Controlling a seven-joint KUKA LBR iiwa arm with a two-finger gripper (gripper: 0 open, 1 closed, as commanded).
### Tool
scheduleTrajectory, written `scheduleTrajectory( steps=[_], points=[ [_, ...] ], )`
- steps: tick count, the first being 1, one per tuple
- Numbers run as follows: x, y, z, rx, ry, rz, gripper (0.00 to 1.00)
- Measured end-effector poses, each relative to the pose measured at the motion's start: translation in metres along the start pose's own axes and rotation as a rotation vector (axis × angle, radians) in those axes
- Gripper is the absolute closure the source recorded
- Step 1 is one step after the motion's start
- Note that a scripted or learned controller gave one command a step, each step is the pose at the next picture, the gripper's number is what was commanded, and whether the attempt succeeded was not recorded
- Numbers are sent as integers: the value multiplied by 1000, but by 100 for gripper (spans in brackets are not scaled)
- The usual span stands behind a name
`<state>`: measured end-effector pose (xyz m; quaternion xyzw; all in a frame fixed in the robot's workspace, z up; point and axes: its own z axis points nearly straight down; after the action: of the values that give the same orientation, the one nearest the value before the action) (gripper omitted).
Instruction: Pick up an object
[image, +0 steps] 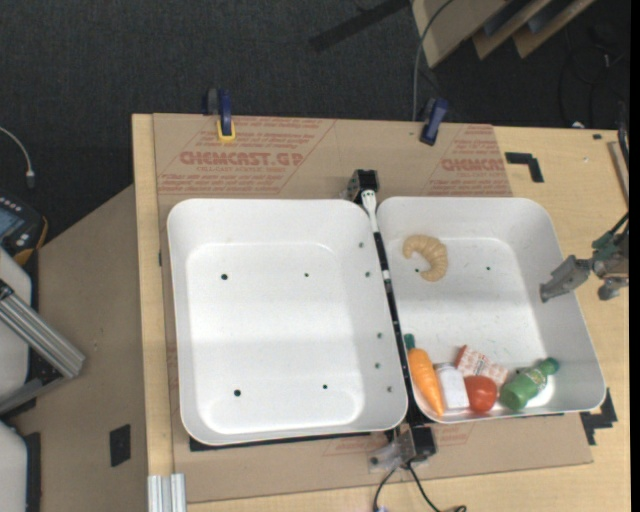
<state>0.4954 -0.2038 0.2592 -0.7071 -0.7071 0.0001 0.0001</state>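
The right bin holds a pale croissant near its back left. Along its front wall lie an orange carrot, a small red and white box, a red tomato-like piece and a green bottle. My gripper hangs over the right bin's right rim, at the edge of the view. Its two grey fingers are spread apart, so it is open, and nothing sits between them. It is well right of the croissant and above the green bottle in the picture.
The left bin stands beside the right one, with a black hinge strip between them. Both rest on a cardboard sheet held by blue clamps at the back. A metal rail lies at far left.
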Motion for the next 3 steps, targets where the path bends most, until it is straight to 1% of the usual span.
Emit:
scheduleTrajectory(
  steps=[1, 2, 3],
  points=[
    [15, -16, 178, -1, 1, 5, 0],
    [95, -16, 175, 2, 5, -7, 0],
    [75, -16, 175, -1, -1, 1, 0]
  ],
)
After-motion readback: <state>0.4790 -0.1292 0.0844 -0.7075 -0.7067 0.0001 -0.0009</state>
